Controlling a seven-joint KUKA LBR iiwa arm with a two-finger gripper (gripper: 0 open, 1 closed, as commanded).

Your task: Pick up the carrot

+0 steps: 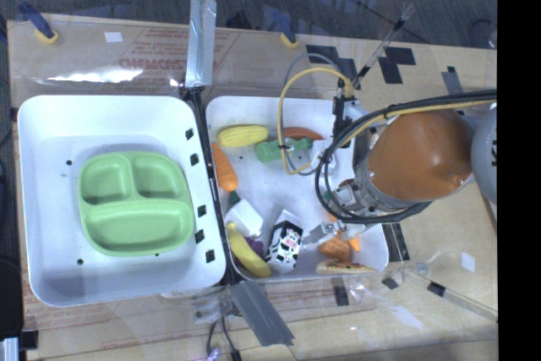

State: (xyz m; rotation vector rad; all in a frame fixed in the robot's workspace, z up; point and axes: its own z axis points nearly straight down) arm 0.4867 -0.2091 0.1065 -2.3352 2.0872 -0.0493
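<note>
Two shallow white bins sit side by side on the tabletop: the left bin (34, 182) and the right bin (254, 107). The left bin carries one green divided tray (133, 203), which has three compartments. The right bin has one carrot (225, 170) along its left wall, one ear of corn (243, 135), one green vegetable piece (272, 151), one red-orange piece (302, 133), one banana (247, 254), one white block (246, 218), one black-and-white cow-patterned carton (286, 243), one small orange item (337, 249) and one flat item like a pizza slice (345, 268). One arm (418, 156) reaches over this bin.
</note>
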